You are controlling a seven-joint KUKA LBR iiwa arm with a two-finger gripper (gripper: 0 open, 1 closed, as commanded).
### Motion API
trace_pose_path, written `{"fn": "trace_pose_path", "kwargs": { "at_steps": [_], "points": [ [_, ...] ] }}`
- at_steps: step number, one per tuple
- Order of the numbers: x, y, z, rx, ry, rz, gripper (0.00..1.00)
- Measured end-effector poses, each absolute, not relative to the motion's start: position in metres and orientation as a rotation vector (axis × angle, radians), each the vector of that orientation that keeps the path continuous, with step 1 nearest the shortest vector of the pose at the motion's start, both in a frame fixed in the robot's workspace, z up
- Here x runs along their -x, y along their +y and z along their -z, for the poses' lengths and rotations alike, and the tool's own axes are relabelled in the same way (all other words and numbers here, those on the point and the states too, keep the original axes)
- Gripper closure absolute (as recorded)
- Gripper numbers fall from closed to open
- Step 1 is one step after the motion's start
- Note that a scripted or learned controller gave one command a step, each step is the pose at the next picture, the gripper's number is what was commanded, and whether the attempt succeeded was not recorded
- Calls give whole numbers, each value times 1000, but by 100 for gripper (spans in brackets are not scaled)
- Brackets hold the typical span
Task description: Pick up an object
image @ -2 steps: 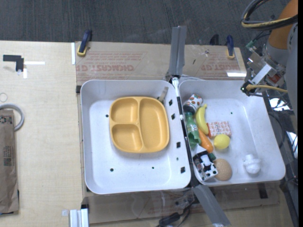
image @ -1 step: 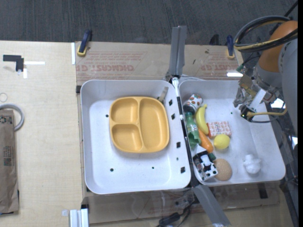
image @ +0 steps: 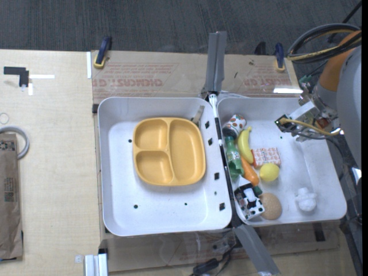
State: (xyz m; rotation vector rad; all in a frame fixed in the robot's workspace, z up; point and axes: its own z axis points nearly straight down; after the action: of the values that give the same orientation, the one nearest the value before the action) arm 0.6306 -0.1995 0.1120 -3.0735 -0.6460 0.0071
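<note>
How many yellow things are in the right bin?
2: a banana near the divider and a lemon just below the wafer pack. More may hide under the pile.

Two white bins (image: 109,171) (image: 328,171), one yellow divided plate (image: 169,152), one banana (image: 245,144), one lemon (image: 269,172), one carrot (image: 250,172), one green bottle (image: 232,153), two blue clamps (image: 104,50) (image: 279,56)

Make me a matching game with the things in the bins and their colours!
Things:
1. plate
2. banana
3. carrot
4. bottle

Colours:
A. green
B. orange
C. yellow, curved, with a dark tip
D. pale yellow-orange, with three sections

Pairs: 1-D, 2-C, 3-B, 4-A
</note>
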Motion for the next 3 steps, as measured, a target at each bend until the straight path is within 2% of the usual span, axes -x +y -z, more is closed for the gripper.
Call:
{"fn": "trace_pose_path", "kwargs": {
  "at_steps": [1,2,3],
  "points": [
    [-643,-185,-108,3119,-376,-5,100],
    [-648,-215,-115,3125,-325,-3,100],
    [-641,-222,-111,3125,-318,-4,100]
  ]
}}
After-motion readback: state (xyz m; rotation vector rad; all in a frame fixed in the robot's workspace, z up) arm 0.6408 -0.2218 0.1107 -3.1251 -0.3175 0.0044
